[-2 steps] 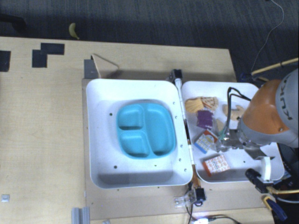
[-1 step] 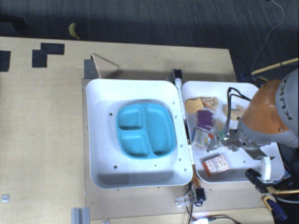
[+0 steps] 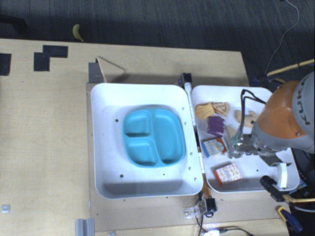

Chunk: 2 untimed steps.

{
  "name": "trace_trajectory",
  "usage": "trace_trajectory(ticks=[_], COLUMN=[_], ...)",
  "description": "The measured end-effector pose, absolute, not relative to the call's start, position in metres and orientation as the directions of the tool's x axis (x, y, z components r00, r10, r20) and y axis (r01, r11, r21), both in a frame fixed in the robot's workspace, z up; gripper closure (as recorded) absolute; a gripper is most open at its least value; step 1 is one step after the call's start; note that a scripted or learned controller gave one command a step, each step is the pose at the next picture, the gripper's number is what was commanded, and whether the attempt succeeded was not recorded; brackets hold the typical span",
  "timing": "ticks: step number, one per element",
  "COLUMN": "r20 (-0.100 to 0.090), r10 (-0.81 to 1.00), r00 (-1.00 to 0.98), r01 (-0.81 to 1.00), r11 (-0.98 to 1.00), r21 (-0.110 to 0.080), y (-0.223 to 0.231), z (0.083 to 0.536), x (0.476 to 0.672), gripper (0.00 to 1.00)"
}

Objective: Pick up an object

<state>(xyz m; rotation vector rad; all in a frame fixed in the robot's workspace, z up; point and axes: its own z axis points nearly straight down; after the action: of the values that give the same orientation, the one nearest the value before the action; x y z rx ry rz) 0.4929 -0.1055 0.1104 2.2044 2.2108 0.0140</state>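
Observation:
The right bin (image 3: 248, 182) holds several small items: a tan bread-like piece (image 3: 206, 110), a purple block (image 3: 215, 125), a small blue-and-white packet (image 3: 213, 146) and a red-and-white box (image 3: 227, 172). My gripper (image 3: 236, 148) hangs low over the middle of this bin, just right of the blue-and-white packet and above the red-and-white box. The arm's orange band (image 3: 284, 113) and grey wrist cover the bin's right half. Nothing shows between the fingers.
The left bin (image 3: 106, 132) holds a blue three-compartment tray (image 3: 152, 136). A divider rail (image 3: 193, 127) runs between the bins. A pale item (image 3: 246, 116) lies partly behind the arm's cable. The wooden bench (image 3: 44, 146) stretches to the left.

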Motion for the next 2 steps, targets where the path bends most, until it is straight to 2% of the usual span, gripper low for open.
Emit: trace_trajectory(ticks=[1,2], r20=[-0.008,-0.003], r10=[1.000,1.000], r00=[-0.003,-0.001], r01=[1.000,1.000], r11=[0.003,0.001], r21=[0.020,0.008], y=[-0.105,-0.090], z=[0.110,0.087], x=[0.493,0.489], gripper=[0.00,0.00])
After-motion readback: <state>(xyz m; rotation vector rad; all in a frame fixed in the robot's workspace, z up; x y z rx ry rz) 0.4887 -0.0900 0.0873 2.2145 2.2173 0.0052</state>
